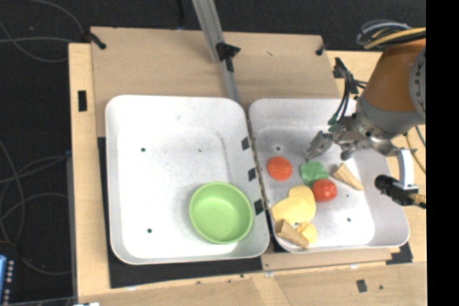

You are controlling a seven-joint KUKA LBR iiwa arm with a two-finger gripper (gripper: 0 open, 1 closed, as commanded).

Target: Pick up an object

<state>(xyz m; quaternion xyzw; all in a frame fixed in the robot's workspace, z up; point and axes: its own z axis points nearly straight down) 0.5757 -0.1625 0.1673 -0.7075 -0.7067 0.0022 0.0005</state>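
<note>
Two shallow white bins sit side by side on the counter [172, 61], and the pincer [331, 147] hangs over the right bin [287, 118], its two fingers spread apart with nothing between them. The left bin [165, 132] lies well off to the pincer's left. Above the pincer the grey arm with its orange band [394, 79] enters from the right.

Largest of the loose things is the green bowl [221, 212], down and far to the left of the pincer, in the left bin's near right corner. Next comes the yellow object [295, 206], below the pincer and slightly left. A waffle-patterned tan piece [292, 233] rests against that yellow object's lower edge. The orange-red ball [280, 168] lies just below and left of the pincer. The green piece [313, 171] sits almost directly under the fingertips. The red ball [325, 189] touches it from below. A tan wedge [347, 176] lies just below and right of the pincer.
</note>
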